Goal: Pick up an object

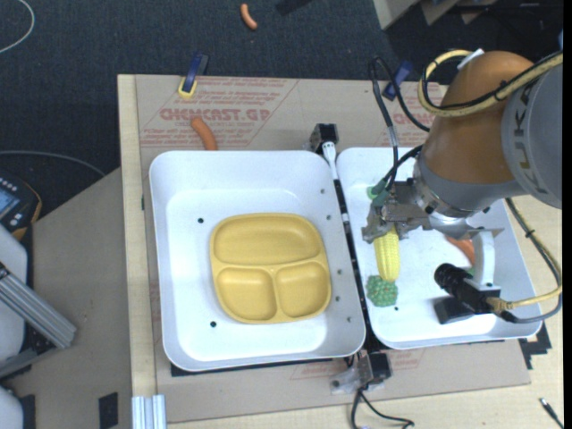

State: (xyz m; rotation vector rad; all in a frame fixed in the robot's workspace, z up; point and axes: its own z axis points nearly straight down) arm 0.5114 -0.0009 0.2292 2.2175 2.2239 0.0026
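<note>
Bench: tan board point(268, 114) with red print, on a dark carpeted floor point(134, 16); two white bins sit side by side on it.
Arm: grey with an orange band point(474, 141), reaching in over the right bin point(420, 324).
Gripper: point(386, 222) low over the left part of the right bin; whether it is spread or closed cannot be told from this slant.
Corn cob: point(388, 257) yellow, lying in the right bin, its upper end right at the gripper's tip and its length running toward the viewer; a grasp cannot be confirmed.
Green knobbly piece: point(382, 291) just past the cob's near end, nearer the viewer than the gripper.
Orange piece: point(464, 248) to the gripper's right, partly hidden by the wrist.
Left bin: point(179, 177) holds a yellow divided plate point(268, 266), well apart from the gripper.
Bench extras: an orange sausage-like item point(205, 133) and a blue-and-yellow clamp point(190, 77) beyond the left bin.
Floor: a small orange item point(248, 16).
</note>
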